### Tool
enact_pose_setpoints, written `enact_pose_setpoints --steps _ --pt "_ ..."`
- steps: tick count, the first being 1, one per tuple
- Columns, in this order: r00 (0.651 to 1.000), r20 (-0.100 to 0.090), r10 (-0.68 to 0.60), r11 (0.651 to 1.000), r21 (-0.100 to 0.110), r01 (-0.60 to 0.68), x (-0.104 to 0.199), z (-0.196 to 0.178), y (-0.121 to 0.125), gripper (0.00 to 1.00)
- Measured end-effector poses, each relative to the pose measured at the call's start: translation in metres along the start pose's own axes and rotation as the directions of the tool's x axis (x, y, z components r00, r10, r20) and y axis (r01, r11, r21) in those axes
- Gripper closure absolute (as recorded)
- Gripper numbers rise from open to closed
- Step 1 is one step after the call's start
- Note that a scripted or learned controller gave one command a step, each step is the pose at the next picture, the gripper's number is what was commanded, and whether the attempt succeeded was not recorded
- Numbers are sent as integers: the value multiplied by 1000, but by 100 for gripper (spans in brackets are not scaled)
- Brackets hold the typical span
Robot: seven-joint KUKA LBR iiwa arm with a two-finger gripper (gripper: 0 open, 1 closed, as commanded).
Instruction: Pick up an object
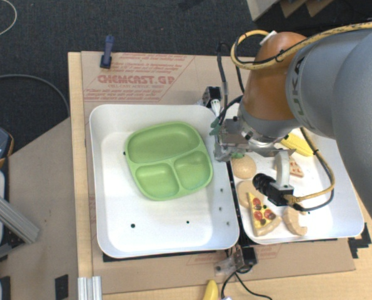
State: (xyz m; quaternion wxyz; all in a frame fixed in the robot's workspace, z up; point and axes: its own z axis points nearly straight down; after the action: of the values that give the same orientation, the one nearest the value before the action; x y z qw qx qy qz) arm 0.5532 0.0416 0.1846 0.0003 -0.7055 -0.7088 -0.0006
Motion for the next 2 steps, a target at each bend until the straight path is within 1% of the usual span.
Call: enact_pose_setpoints --steps 1,2 --pt "1000 0 -2 1000 7 2 127 57 -27 100" --pt "1000 1 6 1000 -15 -6 147 87 -70 100"
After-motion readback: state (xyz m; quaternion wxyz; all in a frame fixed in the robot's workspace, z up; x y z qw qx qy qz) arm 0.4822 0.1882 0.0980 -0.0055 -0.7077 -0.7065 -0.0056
